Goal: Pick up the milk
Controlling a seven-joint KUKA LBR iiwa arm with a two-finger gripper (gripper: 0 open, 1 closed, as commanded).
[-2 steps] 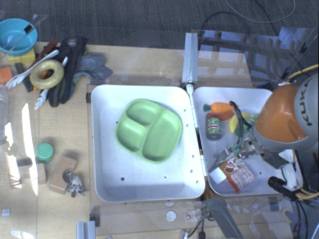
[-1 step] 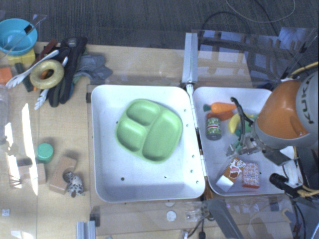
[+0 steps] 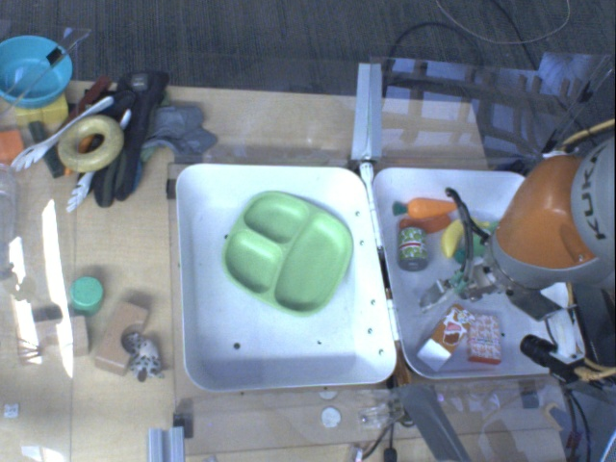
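Milk carton (image 3: pixel 452 334) orange-white, lying flat in right bin (image 3: pixel 414 359); fingers' (image 3: pixel 460 282) state unclear.

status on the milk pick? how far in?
Done: the arm has reached over the right bin. In hand: the gripper sits low just above the milk carton, which lies flat on the bin floor beside a red packet. Left: grasping and lifting; no hold on the carton is visible.
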